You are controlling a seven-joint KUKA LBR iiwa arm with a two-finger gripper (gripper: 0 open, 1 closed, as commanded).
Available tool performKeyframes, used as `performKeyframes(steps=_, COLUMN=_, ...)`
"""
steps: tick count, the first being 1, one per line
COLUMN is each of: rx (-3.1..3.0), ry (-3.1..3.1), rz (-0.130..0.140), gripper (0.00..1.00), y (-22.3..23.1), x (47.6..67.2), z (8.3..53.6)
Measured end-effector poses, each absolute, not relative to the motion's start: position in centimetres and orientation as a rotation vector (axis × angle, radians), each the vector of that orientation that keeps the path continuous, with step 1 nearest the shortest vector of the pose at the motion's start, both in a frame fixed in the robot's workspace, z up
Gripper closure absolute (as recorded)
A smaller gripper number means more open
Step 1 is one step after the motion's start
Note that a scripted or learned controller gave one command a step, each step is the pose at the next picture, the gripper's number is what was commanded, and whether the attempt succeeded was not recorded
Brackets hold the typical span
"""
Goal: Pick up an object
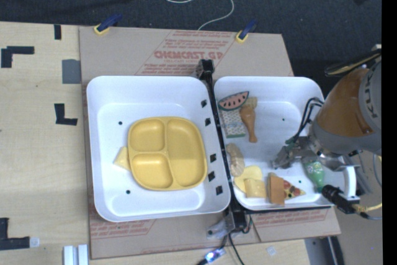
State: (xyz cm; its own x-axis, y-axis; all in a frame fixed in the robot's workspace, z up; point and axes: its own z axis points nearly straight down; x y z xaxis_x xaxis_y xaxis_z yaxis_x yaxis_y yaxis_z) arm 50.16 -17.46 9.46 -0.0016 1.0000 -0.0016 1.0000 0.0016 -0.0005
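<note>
The right bin [273, 87] holds several toy foods: a watermelon slice [234, 100], a chicken drumstick [249, 119], a green-patterned card-like piece [234, 125], a bread piece [236, 159], cheese wedges [250, 180], a pizza slice [280, 188] and a green bottle-like item [315, 173]. My gripper [286, 156] hangs low over the right side of this bin, just left of the green item and above the pizza slice. I see nothing between its fingers. The arm's orange band [342, 110] covers the bin's right wall.
The left bin [102, 102] holds a yellow divided plate [167, 152] with a pale yellow wedge [121, 159] tucked at its left edge. A black divider clip row [212, 133] runs between the bins. Cardboard lies under both bins.
</note>
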Motion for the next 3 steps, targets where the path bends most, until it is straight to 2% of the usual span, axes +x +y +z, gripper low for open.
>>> performKeyframes(steps=3, rx=2.218, ry=2.223, rz=0.001, gripper=1.0, y=-18.1, x=50.3, z=22.6)
